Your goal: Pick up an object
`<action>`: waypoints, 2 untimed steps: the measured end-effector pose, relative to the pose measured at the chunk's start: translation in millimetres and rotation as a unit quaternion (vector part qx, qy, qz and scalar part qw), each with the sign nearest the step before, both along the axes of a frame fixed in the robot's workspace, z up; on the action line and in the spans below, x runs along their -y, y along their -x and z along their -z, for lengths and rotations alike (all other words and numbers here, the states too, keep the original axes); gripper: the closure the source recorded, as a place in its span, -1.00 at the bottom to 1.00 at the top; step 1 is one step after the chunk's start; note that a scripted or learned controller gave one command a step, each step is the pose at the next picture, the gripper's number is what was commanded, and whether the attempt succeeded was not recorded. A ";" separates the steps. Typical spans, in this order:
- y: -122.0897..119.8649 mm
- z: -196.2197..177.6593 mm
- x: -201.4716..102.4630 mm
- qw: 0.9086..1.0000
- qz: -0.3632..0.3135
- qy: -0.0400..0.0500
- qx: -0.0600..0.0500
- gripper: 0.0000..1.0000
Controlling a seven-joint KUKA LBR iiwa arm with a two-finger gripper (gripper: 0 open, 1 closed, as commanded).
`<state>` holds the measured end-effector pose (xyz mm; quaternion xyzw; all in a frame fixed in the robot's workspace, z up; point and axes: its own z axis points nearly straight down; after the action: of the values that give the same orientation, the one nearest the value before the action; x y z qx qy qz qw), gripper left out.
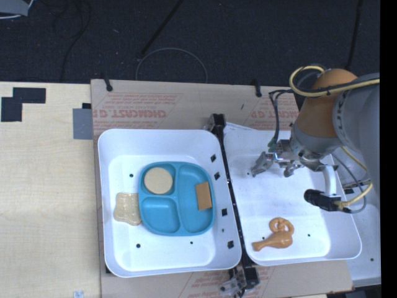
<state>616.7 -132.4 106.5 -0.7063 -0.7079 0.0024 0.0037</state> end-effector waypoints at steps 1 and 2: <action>0.5 20.4 -1.9 1.000 0.001 0.000 0.002 -1.00; 0.4 9.4 -1.3 1.000 0.001 0.001 0.002 1.00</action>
<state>616.4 -131.1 97.1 -0.7072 -0.7070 0.0017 0.0022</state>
